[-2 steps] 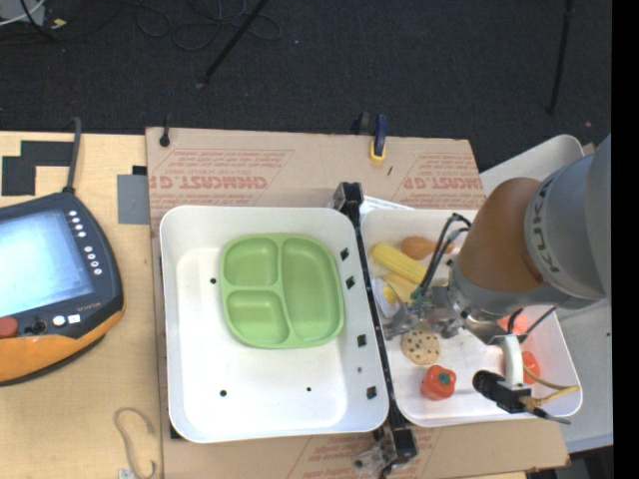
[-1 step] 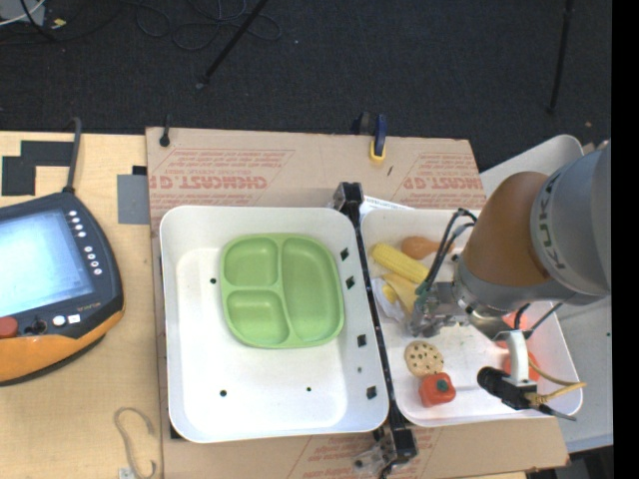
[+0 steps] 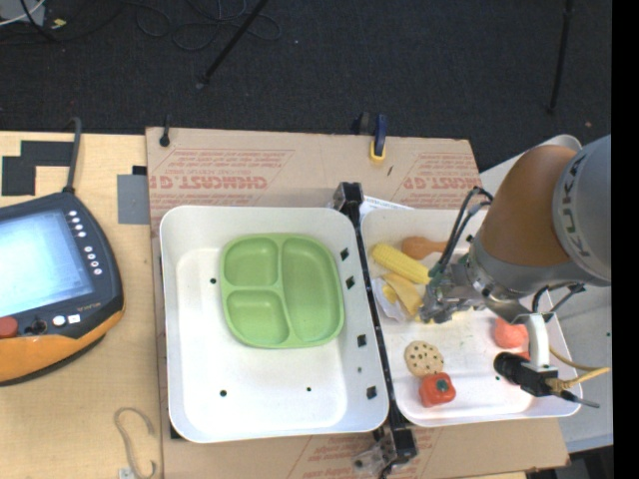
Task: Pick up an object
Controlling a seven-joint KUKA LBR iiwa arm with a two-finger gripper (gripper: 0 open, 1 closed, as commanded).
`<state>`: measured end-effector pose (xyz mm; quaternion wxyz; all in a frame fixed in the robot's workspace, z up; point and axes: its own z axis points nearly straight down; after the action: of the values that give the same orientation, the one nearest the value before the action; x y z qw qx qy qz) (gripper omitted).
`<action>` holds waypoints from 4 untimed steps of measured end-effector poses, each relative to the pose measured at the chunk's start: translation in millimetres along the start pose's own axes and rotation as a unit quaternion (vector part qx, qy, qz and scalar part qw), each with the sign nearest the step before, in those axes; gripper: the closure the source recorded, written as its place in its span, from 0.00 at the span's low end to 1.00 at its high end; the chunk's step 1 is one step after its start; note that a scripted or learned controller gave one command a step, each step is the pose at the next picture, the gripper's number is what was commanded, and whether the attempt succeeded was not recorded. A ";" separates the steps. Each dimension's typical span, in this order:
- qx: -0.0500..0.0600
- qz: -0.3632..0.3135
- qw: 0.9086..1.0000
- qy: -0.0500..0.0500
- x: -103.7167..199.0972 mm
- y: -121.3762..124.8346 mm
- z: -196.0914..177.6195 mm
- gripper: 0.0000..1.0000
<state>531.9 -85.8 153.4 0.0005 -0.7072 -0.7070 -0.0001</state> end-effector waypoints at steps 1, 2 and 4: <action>0.000 0.000 1.000 0.000 -4.2 0.8 -41.1 1.00; 0.000 0.000 1.000 0.000 -5.2 1.8 -74.5 1.00; 0.003 0.000 1.000 0.000 38.1 -53.1 -70.4 1.00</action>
<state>478.8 -47.8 223.9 0.0028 -0.7071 -0.7071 0.0020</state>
